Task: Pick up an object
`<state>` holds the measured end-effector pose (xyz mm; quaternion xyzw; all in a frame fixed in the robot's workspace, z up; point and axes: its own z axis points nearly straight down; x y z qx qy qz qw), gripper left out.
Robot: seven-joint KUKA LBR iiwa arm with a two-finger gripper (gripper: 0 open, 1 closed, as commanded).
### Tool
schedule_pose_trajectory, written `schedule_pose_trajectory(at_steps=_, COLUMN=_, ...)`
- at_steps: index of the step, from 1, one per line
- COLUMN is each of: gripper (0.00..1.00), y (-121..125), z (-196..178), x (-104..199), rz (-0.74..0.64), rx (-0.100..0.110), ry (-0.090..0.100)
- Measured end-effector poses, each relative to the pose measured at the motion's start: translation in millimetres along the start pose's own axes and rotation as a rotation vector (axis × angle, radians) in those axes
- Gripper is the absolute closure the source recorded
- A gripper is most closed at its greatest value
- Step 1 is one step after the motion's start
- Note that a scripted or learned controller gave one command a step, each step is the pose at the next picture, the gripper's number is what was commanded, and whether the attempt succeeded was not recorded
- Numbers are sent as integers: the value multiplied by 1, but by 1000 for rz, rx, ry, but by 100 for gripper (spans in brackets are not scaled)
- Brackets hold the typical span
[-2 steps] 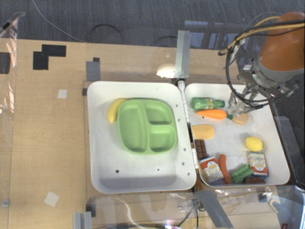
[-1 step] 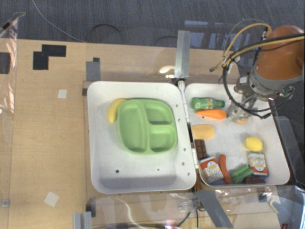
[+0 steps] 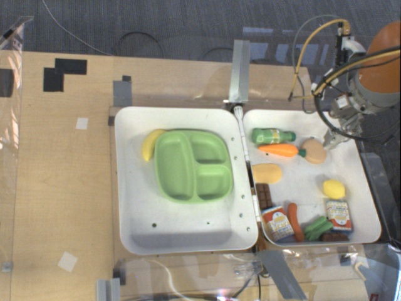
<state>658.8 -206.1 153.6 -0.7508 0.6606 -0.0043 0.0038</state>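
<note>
Pincer point(image 3: 336, 135) low over the far corner of the right bin point(image 3: 352, 168); open or closed, cannot tell. Just left of it, beige round piece point(image 3: 314, 150) touching carrot point(image 3: 279, 150). Lemon point(image 3: 334, 189) well apart, toward the near side.

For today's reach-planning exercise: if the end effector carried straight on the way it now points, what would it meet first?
Probably the beige round food: the end effector points down-left at it, in the right bin's back corner. Depth is unclear from one slanted view, so it might touch the bin floor just short of it.

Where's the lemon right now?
The lemon lies in the right bin, near its right wall, just above a small carton.
</note>
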Motion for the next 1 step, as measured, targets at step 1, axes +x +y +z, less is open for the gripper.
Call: schedule_pose_trajectory(at_steps=1, gripper=100, y=-19, z=-161, x=-26, rz=201, rx=13, ry=2)
